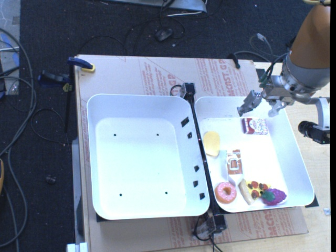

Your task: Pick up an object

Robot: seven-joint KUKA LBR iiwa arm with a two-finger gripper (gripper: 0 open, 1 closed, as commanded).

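Observation:
In the right bin (296, 156) lie a red and white carton (254, 126), a pale yellow piece (212, 143), a small red and white box (234, 164), a pink donut (226, 192), a wedge with fruit on it (251, 189) and purple grapes (274, 196). My gripper (261, 107) hangs over the far part of this bin, just beyond the carton. Its fingers (246, 105) are spread apart, open, with nothing between them.
The left bin (100, 156) stands beside the right one, with a black divider strip (197, 140) between them. Both rest on a cardboard sheet (157, 72). Cables and a blue and yellow clamp (81, 64) lie at the back left.

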